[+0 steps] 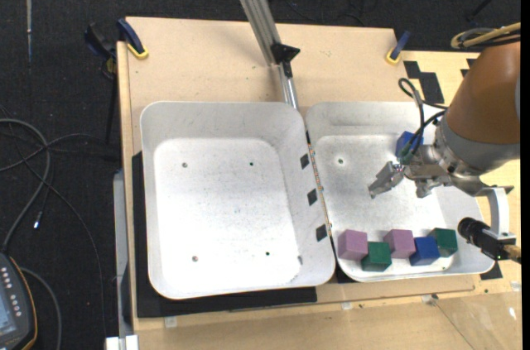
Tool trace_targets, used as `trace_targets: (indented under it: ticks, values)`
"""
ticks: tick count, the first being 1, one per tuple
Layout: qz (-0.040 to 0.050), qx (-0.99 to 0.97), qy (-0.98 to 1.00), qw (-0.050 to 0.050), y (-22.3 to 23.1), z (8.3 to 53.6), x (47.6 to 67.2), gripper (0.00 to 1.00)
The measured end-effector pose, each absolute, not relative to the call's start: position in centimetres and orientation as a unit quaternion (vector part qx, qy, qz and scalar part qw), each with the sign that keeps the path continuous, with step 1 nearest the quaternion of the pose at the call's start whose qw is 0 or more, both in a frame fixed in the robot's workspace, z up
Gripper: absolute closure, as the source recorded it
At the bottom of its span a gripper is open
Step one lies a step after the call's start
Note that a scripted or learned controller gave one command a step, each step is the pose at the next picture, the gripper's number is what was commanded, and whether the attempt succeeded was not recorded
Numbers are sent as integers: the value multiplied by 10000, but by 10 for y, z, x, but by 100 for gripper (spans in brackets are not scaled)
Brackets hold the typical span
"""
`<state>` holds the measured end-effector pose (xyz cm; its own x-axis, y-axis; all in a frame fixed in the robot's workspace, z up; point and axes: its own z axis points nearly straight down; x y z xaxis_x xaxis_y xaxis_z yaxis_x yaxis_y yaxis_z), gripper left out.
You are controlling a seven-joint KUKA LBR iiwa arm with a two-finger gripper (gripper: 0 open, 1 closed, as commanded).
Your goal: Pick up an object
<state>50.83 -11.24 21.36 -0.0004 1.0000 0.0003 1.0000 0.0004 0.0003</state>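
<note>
Camera view has the gripper (403, 179) hovering over the right bin (348, 125), fingers spread apart, nothing between them. Blocks sit well below along the near wall: purple block (354, 243), green block (378, 256), blue block (425, 249).

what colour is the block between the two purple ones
Green, seen in the camera view.

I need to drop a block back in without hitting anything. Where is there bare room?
The left bin has bare floor from wall to wall. In the right bin, bare floor lies between the divider side and the gripper. It is crowded along the near wall, where the purple, green and blue blocks sit.
</note>
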Motion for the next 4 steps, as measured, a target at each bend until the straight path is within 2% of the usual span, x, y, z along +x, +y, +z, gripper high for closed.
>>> trace_targets:
  ticks: [1,2,3,4]
  values:
    - [-1,7088,7054,32,-182,241,528,0]
    - [-19,7072,7070,-23,-197,114,563,0]
    - [0,7068,7074,12,-197,129,565,100]
    - [2,7063,7079,21,-197,139,566,100]
